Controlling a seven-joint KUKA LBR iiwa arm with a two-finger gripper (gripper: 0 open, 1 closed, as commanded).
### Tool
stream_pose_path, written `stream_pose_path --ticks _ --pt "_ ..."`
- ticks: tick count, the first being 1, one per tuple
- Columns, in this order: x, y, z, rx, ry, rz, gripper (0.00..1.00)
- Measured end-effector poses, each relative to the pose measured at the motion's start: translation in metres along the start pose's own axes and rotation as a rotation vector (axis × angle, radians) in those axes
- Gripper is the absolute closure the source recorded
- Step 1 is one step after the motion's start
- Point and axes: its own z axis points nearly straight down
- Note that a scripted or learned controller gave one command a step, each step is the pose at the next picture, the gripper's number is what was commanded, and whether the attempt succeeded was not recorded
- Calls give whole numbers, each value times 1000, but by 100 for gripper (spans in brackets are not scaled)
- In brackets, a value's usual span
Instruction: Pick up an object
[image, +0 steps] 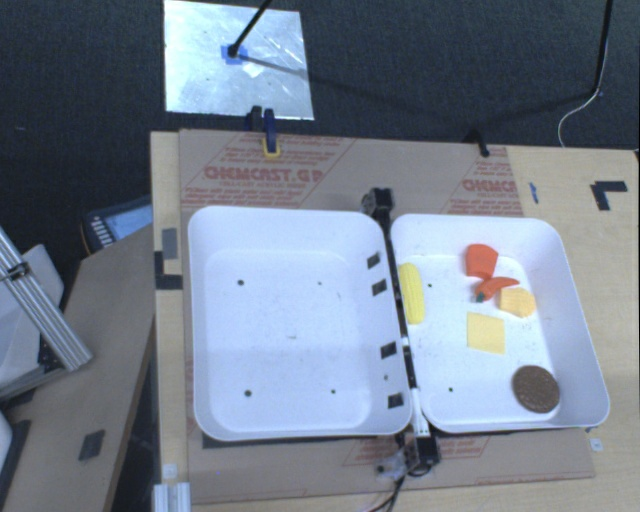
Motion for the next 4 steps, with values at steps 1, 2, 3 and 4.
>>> stream_pose_path --ticks 1,2,3,4 --pt "0 0 0 0 0 0 100" --pt "0 0 0 0 0 0 100" --pt "0 0 0 0 0 0 100" --pt "0 0 0 0 0 0 100"
